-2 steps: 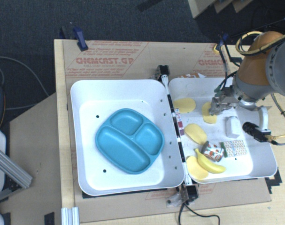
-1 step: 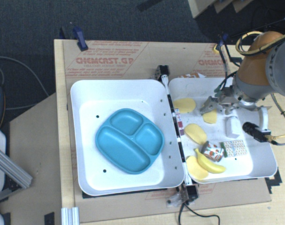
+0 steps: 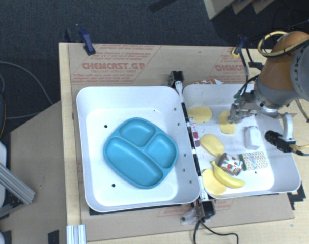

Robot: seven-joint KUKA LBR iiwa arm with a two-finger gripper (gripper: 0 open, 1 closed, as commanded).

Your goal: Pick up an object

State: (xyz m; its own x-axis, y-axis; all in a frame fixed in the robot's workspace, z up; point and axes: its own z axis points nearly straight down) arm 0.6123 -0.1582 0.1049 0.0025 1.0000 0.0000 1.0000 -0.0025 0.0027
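My gripper hangs low in the right bin, just above a small yellow piece near the bin's middle. A pale yellow chip lies to its left. Below that rests a yellow oval piece. A yellow banana and another yellow oval lie at the bin's front. A small dark patterned packet and a flat patterned card lie beside the banana. A white block sits right of the gripper.
The left bin holds a blue divided plate. The arm comes in from the upper right with an orange band. Clamps sit between the bins, and cardboard lies under them.
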